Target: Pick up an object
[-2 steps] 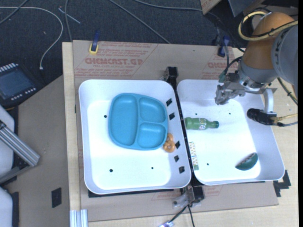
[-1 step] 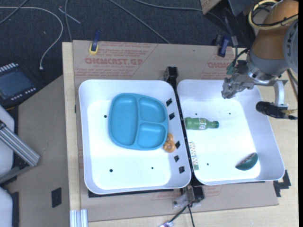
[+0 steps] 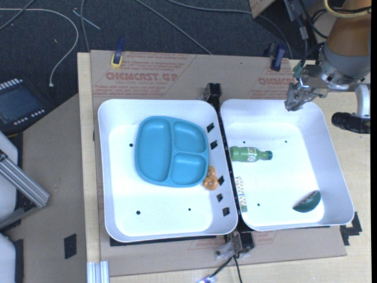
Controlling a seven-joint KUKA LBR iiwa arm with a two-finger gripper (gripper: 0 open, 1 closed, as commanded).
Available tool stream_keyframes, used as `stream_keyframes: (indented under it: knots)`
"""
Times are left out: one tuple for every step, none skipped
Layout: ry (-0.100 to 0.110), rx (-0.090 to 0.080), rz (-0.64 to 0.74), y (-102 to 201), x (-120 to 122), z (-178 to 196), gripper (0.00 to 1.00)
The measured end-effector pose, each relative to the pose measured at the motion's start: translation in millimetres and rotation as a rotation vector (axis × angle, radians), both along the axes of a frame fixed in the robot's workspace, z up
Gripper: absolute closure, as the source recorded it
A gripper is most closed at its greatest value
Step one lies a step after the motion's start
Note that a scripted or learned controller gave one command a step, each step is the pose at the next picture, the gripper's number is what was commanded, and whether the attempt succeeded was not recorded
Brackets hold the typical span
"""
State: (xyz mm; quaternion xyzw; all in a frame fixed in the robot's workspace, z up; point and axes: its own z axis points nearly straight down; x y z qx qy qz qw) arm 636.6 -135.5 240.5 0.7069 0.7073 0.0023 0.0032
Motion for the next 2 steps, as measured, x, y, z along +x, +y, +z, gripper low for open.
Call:
stream_keyframes:
  knots:
    - [0.009, 0.003, 0.004, 50, -6, 6, 1.0]
    - [0.01, 0.004, 0.004, 104, -19, 13, 1.0]
